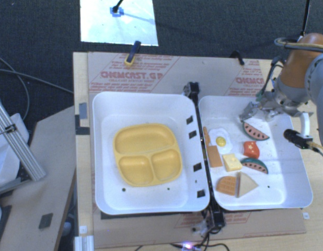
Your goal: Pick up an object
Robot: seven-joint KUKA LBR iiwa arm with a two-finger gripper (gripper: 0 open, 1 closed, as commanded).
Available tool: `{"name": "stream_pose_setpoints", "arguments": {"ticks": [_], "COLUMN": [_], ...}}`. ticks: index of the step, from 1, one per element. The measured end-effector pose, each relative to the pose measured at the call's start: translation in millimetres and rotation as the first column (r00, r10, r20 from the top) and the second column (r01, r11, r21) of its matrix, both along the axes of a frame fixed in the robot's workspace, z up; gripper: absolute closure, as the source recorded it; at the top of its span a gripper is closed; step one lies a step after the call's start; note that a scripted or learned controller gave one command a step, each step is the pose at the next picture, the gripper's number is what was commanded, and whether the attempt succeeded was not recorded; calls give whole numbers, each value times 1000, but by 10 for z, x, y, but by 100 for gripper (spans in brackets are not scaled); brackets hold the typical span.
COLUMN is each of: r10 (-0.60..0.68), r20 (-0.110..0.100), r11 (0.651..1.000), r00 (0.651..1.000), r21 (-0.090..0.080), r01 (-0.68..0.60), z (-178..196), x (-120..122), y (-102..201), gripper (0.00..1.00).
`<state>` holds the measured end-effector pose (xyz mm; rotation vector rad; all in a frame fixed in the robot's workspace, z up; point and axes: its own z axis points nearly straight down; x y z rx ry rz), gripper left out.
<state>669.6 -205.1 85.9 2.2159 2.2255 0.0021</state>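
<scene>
While the grey arm with its orange band (302, 61) hangs over the far right corner of the right-hand white bin (295, 192), its two-finger gripper (258, 110) sits low, just above and beside the red watermelon slice with the dark rind (254, 131). How wide the jaws stand I cannot tell from this angle, and nothing shows between them. That slice looks the nearest candidate. To do this well, I'd say centre over its narrow width, straddle it across the rind, and descend square. The red tomato-like piece (251, 149) lies near, so a clean approach matters. Over in the left bin rests the yellow three-compartment plastic tray (147, 153), well apart.
</scene>
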Motion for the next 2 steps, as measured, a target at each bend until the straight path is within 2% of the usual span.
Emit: {"name": "stream_pose_setpoints", "arguments": {"ticks": [2], "r10": [0], "r20": [0], "r11": [1000], "r00": [1000], "r21": [0], "r01": [0], "z": [-1], "x": [-1], "y": [1], "gripper": [0]}}
